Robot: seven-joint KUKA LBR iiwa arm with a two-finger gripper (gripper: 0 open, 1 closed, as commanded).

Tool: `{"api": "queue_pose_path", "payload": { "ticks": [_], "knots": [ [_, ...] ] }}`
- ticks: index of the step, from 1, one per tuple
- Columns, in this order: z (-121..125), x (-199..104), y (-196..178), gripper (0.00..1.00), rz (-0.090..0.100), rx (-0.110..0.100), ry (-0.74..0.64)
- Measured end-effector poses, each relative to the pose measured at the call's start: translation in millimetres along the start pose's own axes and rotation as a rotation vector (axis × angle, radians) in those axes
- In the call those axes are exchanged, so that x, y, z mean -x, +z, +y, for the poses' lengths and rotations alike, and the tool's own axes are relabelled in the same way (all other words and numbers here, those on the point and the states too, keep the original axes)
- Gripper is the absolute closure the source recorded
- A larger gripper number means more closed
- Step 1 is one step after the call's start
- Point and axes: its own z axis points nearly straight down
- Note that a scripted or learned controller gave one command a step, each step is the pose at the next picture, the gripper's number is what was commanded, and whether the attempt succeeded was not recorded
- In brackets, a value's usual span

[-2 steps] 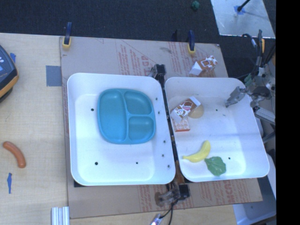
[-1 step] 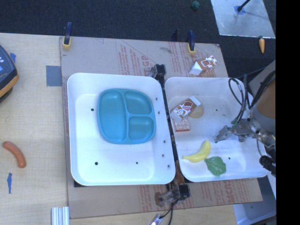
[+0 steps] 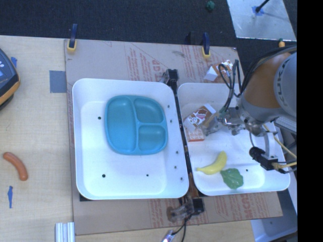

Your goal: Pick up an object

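- The grey arm's gripper (image 3: 218, 124) sits low in the right white plastic bin (image 3: 202, 91), beside a small printed packet (image 3: 198, 120), likely its target.
- Whether the fingers are apart cannot be told.
- A yellow plastic banana (image 3: 214, 164) lies apart.

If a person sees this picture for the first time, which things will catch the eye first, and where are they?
The eye falls first on the blue plastic divided plate in the middle of the left white bin. Next come the yellow banana and the green rounded object, close together near the front of the right white bin. The grey arm's gripper is over that bin, beside a small brown-and-white packet.
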Motion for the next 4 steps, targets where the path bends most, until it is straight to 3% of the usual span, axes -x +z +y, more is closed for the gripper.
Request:
{"api": "queue_pose_path", "payload": {
  "ticks": [2, 3, 4],
  "knots": [
    [-93.7, -15.3, 1.0, 0.00, 0.000, -0.003, 0.002],
    [-93.8, -14.3, -9.1, 1.00, -0.001, -0.004, -0.001],
    [-41.6, -81.7, -100.3, 1.00, 0.001, 0.002, 0.003]
  ]
}}
